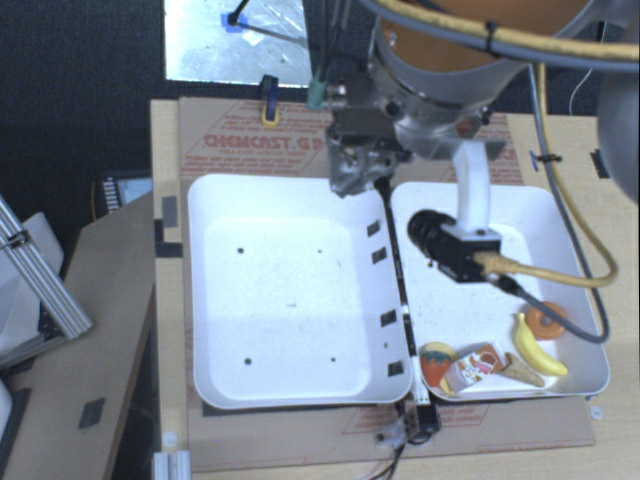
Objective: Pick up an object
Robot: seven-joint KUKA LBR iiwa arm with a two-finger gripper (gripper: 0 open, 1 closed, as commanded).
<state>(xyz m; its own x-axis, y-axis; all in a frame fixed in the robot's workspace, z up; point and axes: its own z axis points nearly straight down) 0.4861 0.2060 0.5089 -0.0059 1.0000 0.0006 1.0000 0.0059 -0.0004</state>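
Observation:
Small objects lie along the front of the right bin [575, 268]. A yellow banana [537, 348] rests at the front right, with an orange round piece [546, 318] just behind it. To their left are a red and white packet [473, 366], a tan wedge [521, 371] and an orange-red fruit [436, 362] at the front left corner. My gripper [354, 178] hangs over the back end of the divider between the two bins, far from these objects, with nothing visibly in it.
The left bin [280, 298] is bare white with a few dark specks. A black cylindrical unit [445, 243] on a white bracket hangs from the arm over the right bin, trailing a yellow cable [560, 278]. Cardboard [250, 138] lies under both bins.

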